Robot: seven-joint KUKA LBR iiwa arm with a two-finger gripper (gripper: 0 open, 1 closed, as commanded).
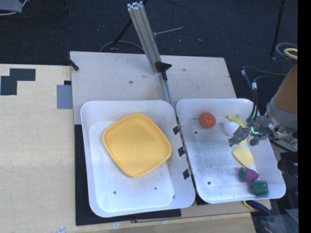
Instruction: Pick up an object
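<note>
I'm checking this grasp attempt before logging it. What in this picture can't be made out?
- Gripper, camera view: too small and dark to tell whether it holds anything.
- White object: partly hidden by the gripper; identity unclear.
- Arm: cut off by the right edge.
- Magenta object and green objects: too small to identify.

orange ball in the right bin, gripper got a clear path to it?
Probably yes. The orange ball sits alone on bare bin floor, left of the gripper; the white object lies near the path.
</note>
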